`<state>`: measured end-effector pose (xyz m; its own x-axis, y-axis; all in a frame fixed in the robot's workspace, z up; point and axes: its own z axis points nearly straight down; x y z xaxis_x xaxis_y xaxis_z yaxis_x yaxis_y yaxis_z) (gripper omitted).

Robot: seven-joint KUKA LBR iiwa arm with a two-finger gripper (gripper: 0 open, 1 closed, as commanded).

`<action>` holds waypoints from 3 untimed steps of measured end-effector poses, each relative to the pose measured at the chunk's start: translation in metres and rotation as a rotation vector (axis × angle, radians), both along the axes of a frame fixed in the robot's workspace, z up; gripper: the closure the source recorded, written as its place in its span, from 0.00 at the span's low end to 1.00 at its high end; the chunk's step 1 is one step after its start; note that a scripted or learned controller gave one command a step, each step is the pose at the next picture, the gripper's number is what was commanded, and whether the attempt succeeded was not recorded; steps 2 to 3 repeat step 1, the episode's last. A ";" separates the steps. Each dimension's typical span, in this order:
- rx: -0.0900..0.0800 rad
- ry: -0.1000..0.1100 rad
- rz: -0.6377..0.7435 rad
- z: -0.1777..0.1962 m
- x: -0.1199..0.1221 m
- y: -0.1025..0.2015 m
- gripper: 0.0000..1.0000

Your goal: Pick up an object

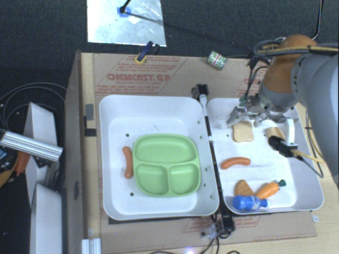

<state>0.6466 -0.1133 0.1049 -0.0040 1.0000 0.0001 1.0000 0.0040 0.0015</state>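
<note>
My gripper [245, 118] hangs low over the back of the right bin [304, 187]. Its silver fingers [233, 117] stand apart, open, just above the far edge of a tan toast slice [243, 134] that lies flat on the bin floor. Nothing is held between them. Nearer the front of that bin lie an orange sausage [234, 163], a brown bread piece [243, 187], a toy carrot [267, 189] and a blue object [247, 202].
The left bin [114, 142] holds a green divided plate [167, 164] and a second sausage [127, 162] to its left. A small green-and-white roll [216, 60] and a blue-yellow clamp [144, 52] lie on the cardboard behind the bins.
</note>
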 end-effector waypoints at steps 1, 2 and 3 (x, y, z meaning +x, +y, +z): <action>-0.002 -0.004 0.001 -0.018 0.007 0.022 0.00; -0.002 -0.004 0.001 -0.018 0.007 0.022 0.00; -0.002 -0.004 0.001 -0.018 0.007 0.022 0.00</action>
